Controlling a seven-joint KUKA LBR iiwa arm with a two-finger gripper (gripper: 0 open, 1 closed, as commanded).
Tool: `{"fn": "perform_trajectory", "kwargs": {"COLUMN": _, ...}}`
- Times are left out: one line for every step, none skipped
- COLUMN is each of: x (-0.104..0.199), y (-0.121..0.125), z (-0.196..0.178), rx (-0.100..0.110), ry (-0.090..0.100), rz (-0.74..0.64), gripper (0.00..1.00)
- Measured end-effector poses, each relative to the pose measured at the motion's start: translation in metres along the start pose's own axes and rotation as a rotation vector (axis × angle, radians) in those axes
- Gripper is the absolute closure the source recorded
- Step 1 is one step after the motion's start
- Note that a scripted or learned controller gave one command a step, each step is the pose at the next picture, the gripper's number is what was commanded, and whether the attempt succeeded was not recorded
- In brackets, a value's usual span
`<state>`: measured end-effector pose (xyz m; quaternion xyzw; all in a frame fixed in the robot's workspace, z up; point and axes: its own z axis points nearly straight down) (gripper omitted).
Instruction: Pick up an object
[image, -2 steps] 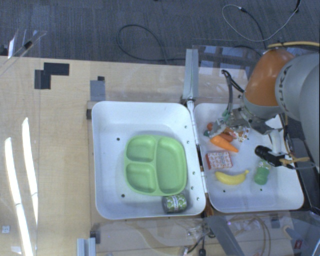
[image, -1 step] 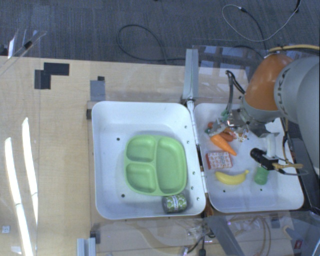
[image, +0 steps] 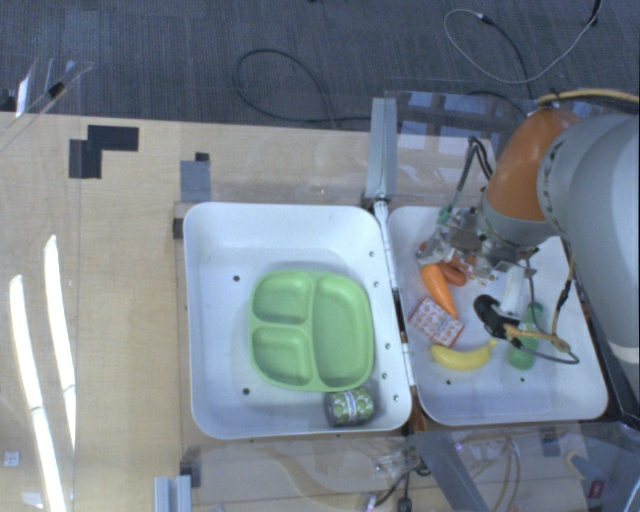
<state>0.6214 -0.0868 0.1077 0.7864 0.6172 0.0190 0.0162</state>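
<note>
From my seat I see two white bins side by side on the bench (image: 100, 320). The left bin (image: 215, 385) holds a green plate (image: 345, 335) with three compartments, lying flat near the middle. A green can (image: 349, 406) lies on its side just in front of the plate, close to the bin's near wall.

The right bin (image: 525, 400) holds the smaller things. A carrot (image: 438, 287) lies at a slant near the bin's left wall. A red-and-white packet (image: 435, 321) sits just below the carrot's tip, and a banana (image: 462, 356) is just beyond the packet, towards the near side. A small green thing (image: 520, 357) rests to the right of the banana.

The arm (image: 585, 190) reaches in over the right bin, and the gripper (image: 458, 248) hangs just above the carrot's thick end. I cannot tell whether the gripper is open or closed, nor whether it touches the carrot. The arm's bulk covers the bin's far right corner. The small green thing is too small and too crossed by cable for me to name it.
</note>
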Motion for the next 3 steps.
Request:
{"fn": "perform_trajectory", "kwargs": {"x": -0.003, "y": -0.017, "z": 0.018, "rx": 0.037, "ry": -0.008, "rz": -0.039, "gripper": 0.00}}
{"fn": "perform_trajectory", "kwargs": {"x": 0.000, "y": -0.014, "z": 0.005, "rx": 0.030, "ry": -0.004, "rz": -0.043, "gripper": 1.00}}
{"fn": "perform_trajectory", "kwargs": {"x": 0.027, "y": -0.038, "z": -0.132, "rx": 0.040, "ry": -0.007, "rz": -0.079, "gripper": 1.00}}
